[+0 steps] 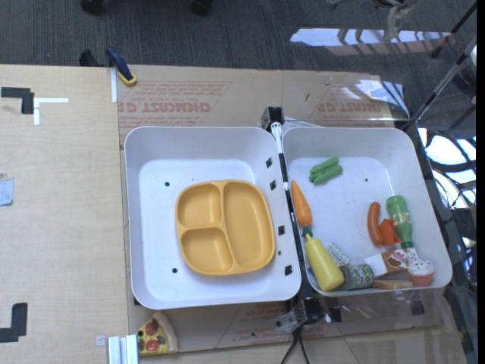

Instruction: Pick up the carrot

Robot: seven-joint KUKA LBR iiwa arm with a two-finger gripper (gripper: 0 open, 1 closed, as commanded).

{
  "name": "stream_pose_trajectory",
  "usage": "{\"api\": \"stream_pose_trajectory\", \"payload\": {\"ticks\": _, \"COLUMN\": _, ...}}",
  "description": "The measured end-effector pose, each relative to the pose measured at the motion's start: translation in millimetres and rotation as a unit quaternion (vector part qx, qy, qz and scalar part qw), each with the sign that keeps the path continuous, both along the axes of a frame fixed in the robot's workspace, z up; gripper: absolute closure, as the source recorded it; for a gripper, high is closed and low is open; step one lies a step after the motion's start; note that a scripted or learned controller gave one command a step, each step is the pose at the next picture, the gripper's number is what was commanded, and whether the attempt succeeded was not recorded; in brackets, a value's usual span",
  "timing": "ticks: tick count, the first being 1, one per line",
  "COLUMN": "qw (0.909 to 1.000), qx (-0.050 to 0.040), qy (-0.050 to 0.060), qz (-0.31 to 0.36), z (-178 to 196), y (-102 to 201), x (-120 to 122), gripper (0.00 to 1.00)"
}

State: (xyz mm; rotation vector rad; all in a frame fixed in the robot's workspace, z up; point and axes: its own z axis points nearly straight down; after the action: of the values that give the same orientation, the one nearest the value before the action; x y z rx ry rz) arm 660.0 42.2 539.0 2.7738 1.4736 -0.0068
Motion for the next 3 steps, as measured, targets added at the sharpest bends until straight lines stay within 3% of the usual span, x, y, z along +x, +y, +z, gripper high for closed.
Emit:
{"api": "stream_pose_trajectory", "payload": {"ticks": 1, "qw": 0.9917, "qx": -0.0001, "qy": 0.0, "qz": -0.129, "z": 0, "y": 5, "x": 0, "gripper": 0.0}}
{"api": "stream_pose_trajectory", "payload": {"ticks": 2, "qw": 0.9685, "qx": 0.0004, "qy": -0.001, "qz": -0.249, "z": 1, "y": 27, "x": -6, "gripper": 0.0}}
{"api": "stream_pose_trajectory", "payload": {"ticks": 3, "qw": 0.9444, "qx": -0.0001, "qy": -0.002, "qz": -0.329, "z": 1, "y": 11, "x": -9, "gripper": 0.0}}
